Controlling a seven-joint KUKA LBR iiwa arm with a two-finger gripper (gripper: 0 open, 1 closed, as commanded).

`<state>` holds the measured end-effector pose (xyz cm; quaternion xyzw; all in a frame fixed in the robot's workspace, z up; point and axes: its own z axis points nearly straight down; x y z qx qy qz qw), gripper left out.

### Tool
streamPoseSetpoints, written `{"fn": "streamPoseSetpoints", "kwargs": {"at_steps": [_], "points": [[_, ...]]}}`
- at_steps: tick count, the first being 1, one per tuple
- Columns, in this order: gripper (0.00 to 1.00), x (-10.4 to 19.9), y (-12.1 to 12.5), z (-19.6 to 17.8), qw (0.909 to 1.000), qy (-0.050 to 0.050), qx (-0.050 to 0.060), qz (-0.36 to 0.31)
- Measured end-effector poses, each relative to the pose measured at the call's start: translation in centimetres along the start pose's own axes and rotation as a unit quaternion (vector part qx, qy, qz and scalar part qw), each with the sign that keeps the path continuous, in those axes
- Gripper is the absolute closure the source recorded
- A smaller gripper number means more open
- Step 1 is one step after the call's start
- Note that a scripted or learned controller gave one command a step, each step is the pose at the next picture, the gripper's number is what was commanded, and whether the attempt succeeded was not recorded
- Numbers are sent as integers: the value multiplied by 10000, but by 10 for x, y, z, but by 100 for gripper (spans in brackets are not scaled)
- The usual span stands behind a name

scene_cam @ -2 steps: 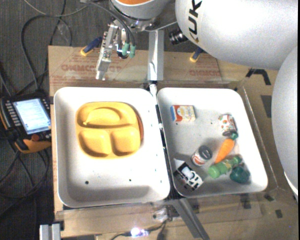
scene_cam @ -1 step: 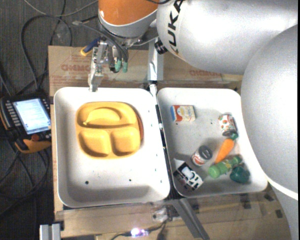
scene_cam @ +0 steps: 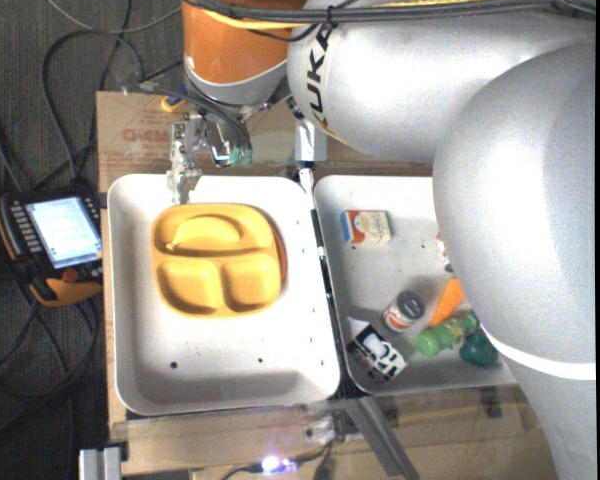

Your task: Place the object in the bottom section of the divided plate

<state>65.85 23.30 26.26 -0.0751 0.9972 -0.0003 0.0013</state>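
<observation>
Divided plate [scene_cam: 220, 260] sits just below the gripper [scene_cam: 185, 173], grip state unclear.

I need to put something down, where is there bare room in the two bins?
Left bin: the bare floor between the yellow divided plate and the near wall is free. Right bin: a bare patch between the small carton and the bottle. Crowded around the bottle, carrot and green toys.

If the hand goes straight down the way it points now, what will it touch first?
Probably the upper left rim of the left bin, or the bin floor just above the yellow divided plate. The hand points downward near that edge, but depth is unclear from this slanted view.
</observation>
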Motion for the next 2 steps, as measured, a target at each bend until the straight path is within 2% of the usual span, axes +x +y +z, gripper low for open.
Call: {"fn": "streamPoseSetpoints", "kwargs": {"at_steps": [1, 2], "points": [[100, 1, 1, -43, 9628, -15, -16, -2701], [100, 31, -32, 49, 9507, -3, -24, -3101]]}}
